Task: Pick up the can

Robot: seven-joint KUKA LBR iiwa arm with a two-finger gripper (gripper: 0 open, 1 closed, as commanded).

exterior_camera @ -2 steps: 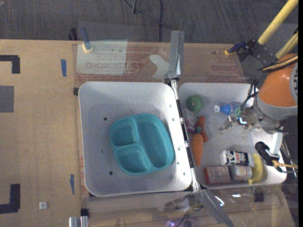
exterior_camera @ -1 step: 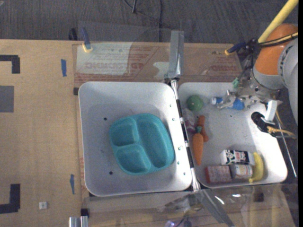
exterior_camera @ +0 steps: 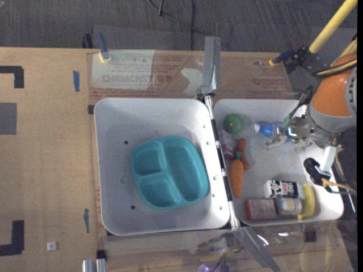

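The can (exterior_camera: 273,208) lies on its side near the front wall of the right bin (exterior_camera: 334,208); it has a reddish label and a pale right end. My gripper (exterior_camera: 287,143) hangs over the back half of that bin, well behind the can and apart from it. Its fingers are spread open and hold nothing. A small bottle with a blue cap (exterior_camera: 264,130) lies just left of the gripper.
Beside the can are a banana (exterior_camera: 308,202) on the right and a black-and-white carton (exterior_camera: 282,188) just behind. A carrot (exterior_camera: 236,176) and a green ball (exterior_camera: 233,123) lie along the bin's left side. The left bin (exterior_camera: 113,123) holds a teal divided plate (exterior_camera: 169,171).
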